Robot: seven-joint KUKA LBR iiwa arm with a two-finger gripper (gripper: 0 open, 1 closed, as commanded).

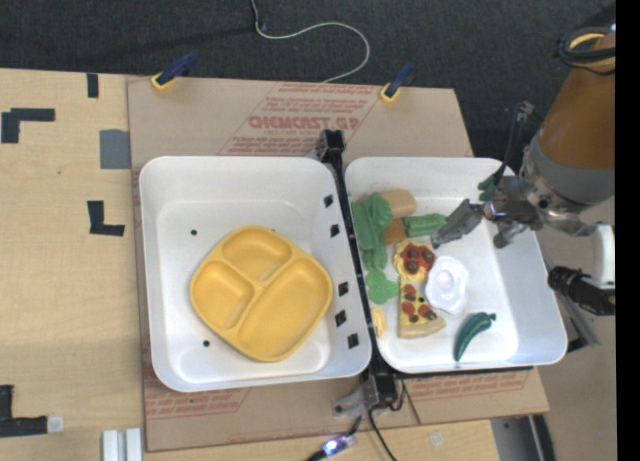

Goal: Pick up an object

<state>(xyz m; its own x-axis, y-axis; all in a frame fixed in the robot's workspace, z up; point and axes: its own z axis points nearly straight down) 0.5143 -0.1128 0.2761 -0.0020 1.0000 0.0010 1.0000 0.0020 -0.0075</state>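
Note:
My gripper [482,228] hangs over the upper part of the right bin [520,344], fingers spread open and nothing between them. Its left finger [455,224] points toward a small green piece [425,222] and stops just short of it. Below lie a toy pizza slice [414,294], a white object [448,282] resting on its right side, and a green pepper [472,333]. A green leafy piece [375,219] and a brown bread-like piece [399,200] sit by the bin's left wall.
The left bin [165,189] holds a yellow divided plate [262,292]. Black clips [331,144] join the two bins along the shared wall. Another green piece [383,284] lies left of the pizza slice. The arm's body stands at the right edge.

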